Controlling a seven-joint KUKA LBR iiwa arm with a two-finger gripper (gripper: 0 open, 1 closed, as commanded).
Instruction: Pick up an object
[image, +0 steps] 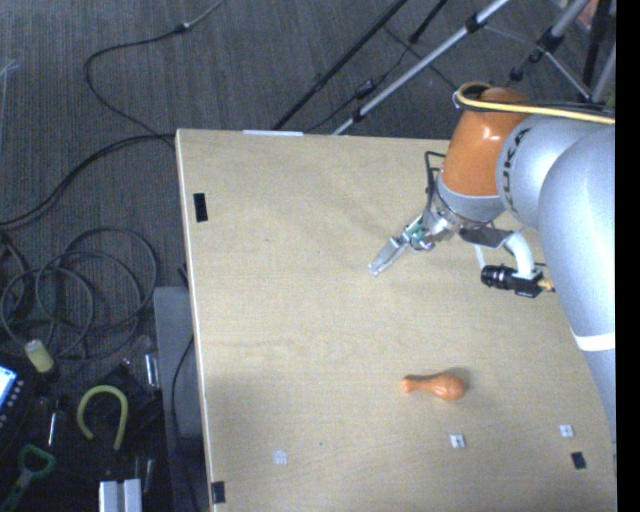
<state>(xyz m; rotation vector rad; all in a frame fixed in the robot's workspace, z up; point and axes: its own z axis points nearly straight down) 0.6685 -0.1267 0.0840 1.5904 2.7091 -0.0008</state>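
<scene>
Looking down on the bench, we saw a pale wooden board (300, 330) covering most of the view, with a small black marker (200, 207) near its ten o'clock corner and a few little square tags (457, 440) scattered toward five o'clock. An orange, pear-shaped object (436, 385) lay on its side on the board at about five o'clock from the centre, its narrow neck pointing to nine o'clock. Well apart from it, toward one o'clock, the gripper (383, 264) hung over bare board, slanted down toward eight o'clock; we could not tell how its tip stood, and nothing showed in it. The grey arm (570, 200) with its orange band (480, 150) came in from three o'clock. Beyond the board lay dark carpet (90, 110), looped black cables (80, 270) at nine o'clock, a yellow-green hook-shaped tool (100, 410) at eight o'clock, and tripod legs (430, 55) at twelve o'clock.
</scene>
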